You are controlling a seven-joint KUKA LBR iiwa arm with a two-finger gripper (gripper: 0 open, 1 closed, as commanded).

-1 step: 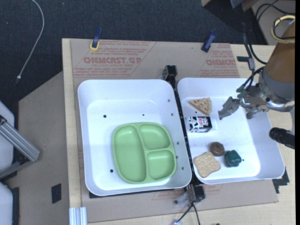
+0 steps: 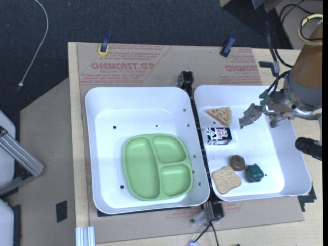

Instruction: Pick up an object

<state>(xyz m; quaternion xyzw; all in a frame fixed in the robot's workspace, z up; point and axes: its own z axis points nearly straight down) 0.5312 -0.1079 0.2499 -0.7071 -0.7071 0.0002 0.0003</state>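
Table (image 2: 82,137) below me is topped with a printed cardboard sheet (image 2: 154,65). Two white bins on it, touching: left bin (image 2: 97,137), right bin (image 2: 287,178). Blue clamps at far edge: one left (image 2: 105,42), one right (image 2: 227,45).

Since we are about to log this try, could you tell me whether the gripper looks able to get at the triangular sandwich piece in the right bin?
Probably yes. The gripper hangs just right of the sandwich piece, which lies apart from the black-and-white carton, with nothing over it.
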